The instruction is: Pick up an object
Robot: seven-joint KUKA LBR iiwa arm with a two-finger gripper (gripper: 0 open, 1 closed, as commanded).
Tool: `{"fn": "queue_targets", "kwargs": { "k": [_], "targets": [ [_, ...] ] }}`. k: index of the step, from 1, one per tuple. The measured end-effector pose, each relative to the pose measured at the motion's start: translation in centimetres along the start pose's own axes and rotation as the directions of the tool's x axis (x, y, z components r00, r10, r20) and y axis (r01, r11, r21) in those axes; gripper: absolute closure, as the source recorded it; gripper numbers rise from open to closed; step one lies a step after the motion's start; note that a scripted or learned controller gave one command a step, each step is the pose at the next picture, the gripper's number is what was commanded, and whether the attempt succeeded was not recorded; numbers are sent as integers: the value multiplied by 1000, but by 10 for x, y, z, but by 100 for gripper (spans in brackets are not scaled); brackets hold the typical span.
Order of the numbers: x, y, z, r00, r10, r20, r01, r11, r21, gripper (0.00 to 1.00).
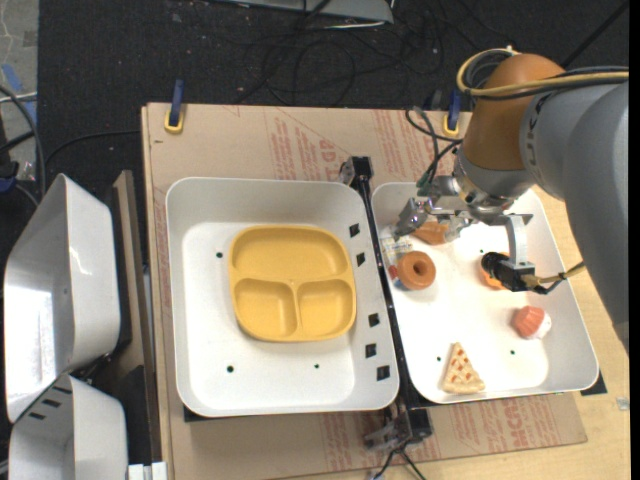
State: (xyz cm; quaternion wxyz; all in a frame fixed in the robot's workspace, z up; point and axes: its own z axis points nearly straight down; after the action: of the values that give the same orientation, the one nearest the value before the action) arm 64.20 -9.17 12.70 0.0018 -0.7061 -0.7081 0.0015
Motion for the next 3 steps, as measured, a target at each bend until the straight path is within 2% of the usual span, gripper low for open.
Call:
{"fn": "queue_targets", "kwargs": {
  "k": [1,2,3],
  "targets": [
    [1,2,33,1000,3,-1,-3,1000,-9,0],
    [1,5,18,1000,2,1,-2,1000,-20,100],
    [-1,-4,-34,1000,4,1,-4,1000,-10,100]
  ]
}}
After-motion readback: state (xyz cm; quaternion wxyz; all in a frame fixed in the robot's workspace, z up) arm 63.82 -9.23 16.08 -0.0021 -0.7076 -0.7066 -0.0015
